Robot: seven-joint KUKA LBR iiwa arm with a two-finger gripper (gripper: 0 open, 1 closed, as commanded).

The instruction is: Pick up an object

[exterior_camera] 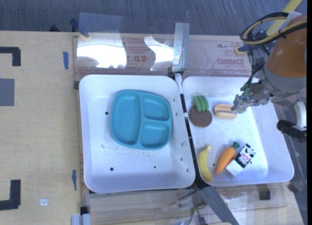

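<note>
- The gripper is down low in the right bin, right at the end of the hot dog toy.
- It looks like it touches the hot dog toy or sits just beside it. I cannot tell which.
- I cannot tell if the gripper is apart or together. It is small and dark here, and the big grey and orange arm covers part of it.
- So I think the job is not done yet. Nothing looks lifted. Every toy lies flat on the bin floor.
- What is left, I think: close on a toy and lift it up out of the bin.
- The other toys in the right bin are a brown round cookie with a green leafy thing touching its top.
- Near the front are a yellow banana, an orange carrot and a little black and white box. The carrot lies between the banana and the box, close to both.
- The left bin has a blue tray with three parts, and nothing is in it.
- The arm is cut off at the right edge, so its far end is hidden.
- The back of the desk has shiny clear plastic, and the glare makes it hard to see.
</note>
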